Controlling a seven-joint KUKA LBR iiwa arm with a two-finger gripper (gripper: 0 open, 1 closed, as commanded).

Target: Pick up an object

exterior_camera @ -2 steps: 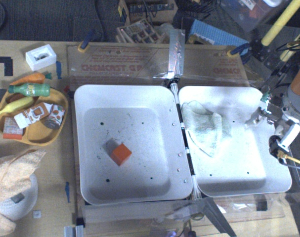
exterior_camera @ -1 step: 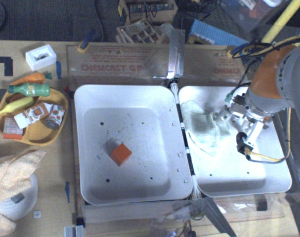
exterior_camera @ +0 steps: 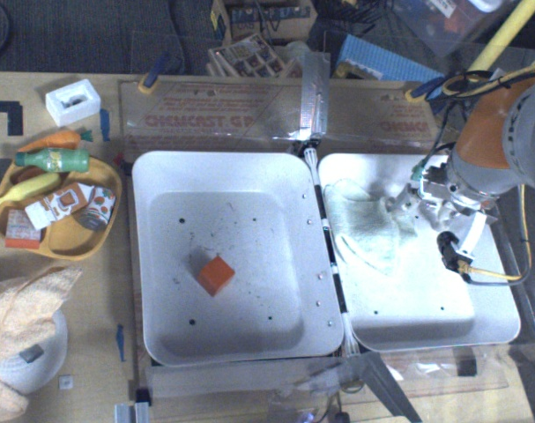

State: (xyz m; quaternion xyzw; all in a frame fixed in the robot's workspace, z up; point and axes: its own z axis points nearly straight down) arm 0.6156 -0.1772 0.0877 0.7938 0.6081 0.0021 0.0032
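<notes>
Orange block (exterior_camera: 217,275) in your left bin (exterior_camera: 161,183), near-centre.
Your gripper (exterior_camera: 406,203) hangs over the right bin (exterior_camera: 426,307), well apart from the block, above a clear plastic sheet (exterior_camera: 364,223); finger state: cannot tell, blurred.

A small orange block (exterior_camera: 217,275) lies on the left bin's (exterior_camera: 161,183) floor, nearer its front edge, turned cornerwise.

You're looking at a robotics lab: the bench (exterior_camera: 91,104) carries two white bins (exterior_camera: 161,183) (side by side), with tangled cables (exterior_camera: 249,7) behind the bins.
</notes>
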